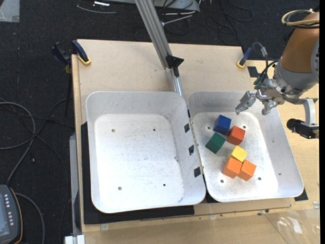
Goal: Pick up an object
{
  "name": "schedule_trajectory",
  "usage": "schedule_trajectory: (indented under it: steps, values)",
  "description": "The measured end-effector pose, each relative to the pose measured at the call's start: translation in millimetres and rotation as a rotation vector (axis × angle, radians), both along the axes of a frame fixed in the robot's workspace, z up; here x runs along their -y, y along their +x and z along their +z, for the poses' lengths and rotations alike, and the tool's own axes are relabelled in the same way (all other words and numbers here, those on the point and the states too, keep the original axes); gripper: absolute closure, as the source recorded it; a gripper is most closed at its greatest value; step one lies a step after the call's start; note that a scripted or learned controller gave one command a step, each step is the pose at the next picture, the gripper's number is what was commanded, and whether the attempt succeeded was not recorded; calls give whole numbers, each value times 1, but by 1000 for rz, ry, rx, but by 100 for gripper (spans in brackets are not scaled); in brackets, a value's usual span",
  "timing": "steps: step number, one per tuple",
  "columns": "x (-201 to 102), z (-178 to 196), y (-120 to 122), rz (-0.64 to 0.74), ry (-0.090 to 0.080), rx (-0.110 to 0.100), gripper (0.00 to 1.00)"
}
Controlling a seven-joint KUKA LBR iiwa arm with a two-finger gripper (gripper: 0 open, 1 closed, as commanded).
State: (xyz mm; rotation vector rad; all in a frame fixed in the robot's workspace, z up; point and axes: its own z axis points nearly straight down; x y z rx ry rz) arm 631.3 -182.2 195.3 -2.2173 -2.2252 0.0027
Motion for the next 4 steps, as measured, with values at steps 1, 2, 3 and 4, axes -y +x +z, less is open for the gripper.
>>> schedule_trajectory:
  steps: [1,2,3,4]
  values:
    - [-29,-74,-5,-3,-3,23,0]
    - [-37,-87,-27,-2,3,28,0]
    - [-31,-100,-25,-1,0,4,0]
    - [-31,-88,-25,-3,0,7,100]
